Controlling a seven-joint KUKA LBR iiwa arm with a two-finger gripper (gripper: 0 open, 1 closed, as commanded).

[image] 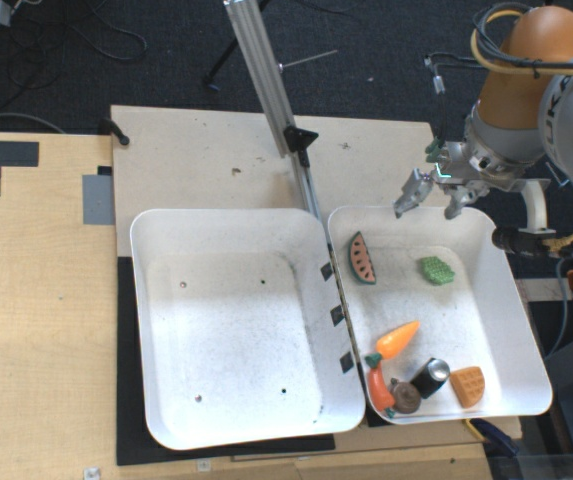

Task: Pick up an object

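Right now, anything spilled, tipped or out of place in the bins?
Nothing spilled or damaged. One oddity: the small dark can lies on its side in the right bin, among the clutter at its near edge. The gripper hangs open over the bin's far rim, holding nothing.

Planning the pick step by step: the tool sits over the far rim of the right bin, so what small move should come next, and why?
Probably lower toward the green object: the tool hangs open above it, holding nothing, and it lies apart from the other items.

A robotics lab: loose cables [86,18] on dark floor, aluminium camera pole [266,78], plywood bench [206,163].
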